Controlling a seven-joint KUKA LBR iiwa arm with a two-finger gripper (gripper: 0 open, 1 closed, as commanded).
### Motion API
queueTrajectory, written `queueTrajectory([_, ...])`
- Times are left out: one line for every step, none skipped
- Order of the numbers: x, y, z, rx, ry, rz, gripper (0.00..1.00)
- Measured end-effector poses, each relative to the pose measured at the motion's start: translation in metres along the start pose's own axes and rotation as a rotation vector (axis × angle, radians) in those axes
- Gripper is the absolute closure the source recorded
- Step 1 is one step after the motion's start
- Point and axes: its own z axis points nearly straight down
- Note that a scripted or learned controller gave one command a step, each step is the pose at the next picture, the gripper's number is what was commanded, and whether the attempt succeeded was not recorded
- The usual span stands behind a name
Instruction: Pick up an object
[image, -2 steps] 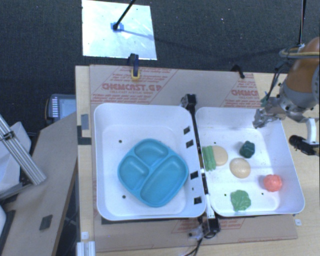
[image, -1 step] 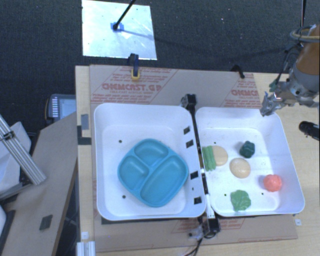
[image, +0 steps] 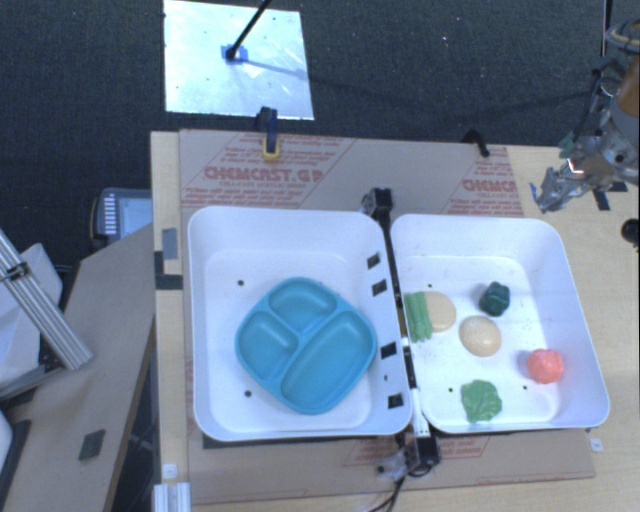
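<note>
Two white bins sit side by side on the bench. Left bin (image: 215, 250) holds a blue divided plate (image: 305, 343), lying flat. Right bin (image: 560, 260) holds five small items: a light green ridged piece (image: 417, 315) touching a pale yellow round piece (image: 439, 310) near the bin's left wall; a dark green lump (image: 494, 298); a cream egg-shaped object (image: 480, 336) at centre; a green leafy piece (image: 482, 400) toward the near wall; an orange-pink lump (image: 545, 366) at the right. Gripper (image: 562, 185) hangs above the bench beyond the right bin's far right corner, apart from all items, nothing between its fingers. Cannot tell whether they are spread or closed.
</note>
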Motion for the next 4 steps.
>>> queueTrajectory([0.056, -0.001, -0.003, 0.005, 0.002, 0.0, 1.0])
queueTrajectory([0.104, -0.008, 0.014, 0.007, 0.002, 0.0, 1.0])
queueTrajectory([0.147, -0.02, 0.023, 0.007, 0.002, 0.0, 1.0])
queueTrajectory([0.201, -0.022, 0.036, 0.007, 0.003, -0.002, 1.0])
